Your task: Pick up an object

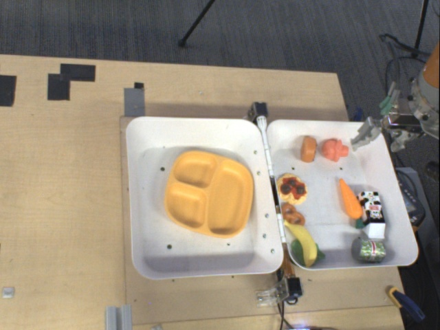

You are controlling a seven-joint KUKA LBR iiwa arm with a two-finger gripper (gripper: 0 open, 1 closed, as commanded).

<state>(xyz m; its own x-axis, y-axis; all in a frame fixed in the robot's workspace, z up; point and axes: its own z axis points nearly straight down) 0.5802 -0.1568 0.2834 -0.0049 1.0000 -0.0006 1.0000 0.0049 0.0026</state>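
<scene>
Dark grey carpet runs behind my pale wooden bench (62, 205), where two shallow white bins sit side by side. From my seat the gripper (366, 133) hangs at the upper right corner of the right bin (323, 198), just beside a pink toy (335, 150); I cannot tell its state, and I see nothing held.

I see a yellow divided plate (208, 192) upside down in the left bin (148, 184). The right bin carries an orange-brown bread roll (309, 148) next to the pink toy, a small pizza (292, 188), a pretzel (292, 214), a banana (304, 243), a carrot (349, 198), a black-and-white cow-print carton (372, 212) and a green-labelled can (371, 249). Printing on the carton and can is too small for me to read.
</scene>
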